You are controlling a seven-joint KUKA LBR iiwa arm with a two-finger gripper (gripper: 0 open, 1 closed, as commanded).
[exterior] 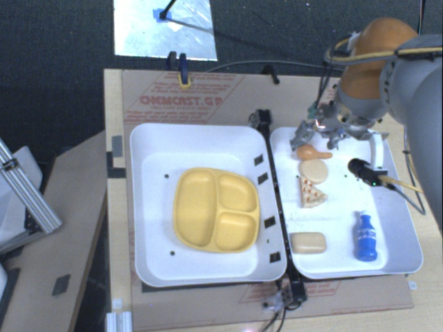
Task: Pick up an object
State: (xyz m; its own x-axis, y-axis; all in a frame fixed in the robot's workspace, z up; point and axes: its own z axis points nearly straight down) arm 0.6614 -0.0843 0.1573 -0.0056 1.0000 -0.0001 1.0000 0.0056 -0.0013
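At the right bin's far edge, gripper [316,131] (finger state unclear) seemingly just above orange carrot [310,153].

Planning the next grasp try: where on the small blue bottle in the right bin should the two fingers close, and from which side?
Likely best is the small blue bottle taken across its wider body, below the narrow neck, coming straight down from above. It seems to lie flat on the right white bin, neck toward the far rim, with bare floor on both long sides, so the fingers should straddle it left and right.

Red lettering reading "CHEMCAST GP" stands on the brown board [181,97] under the bins, well left of the gripper [317,131]; the smaller print there stays illegible.
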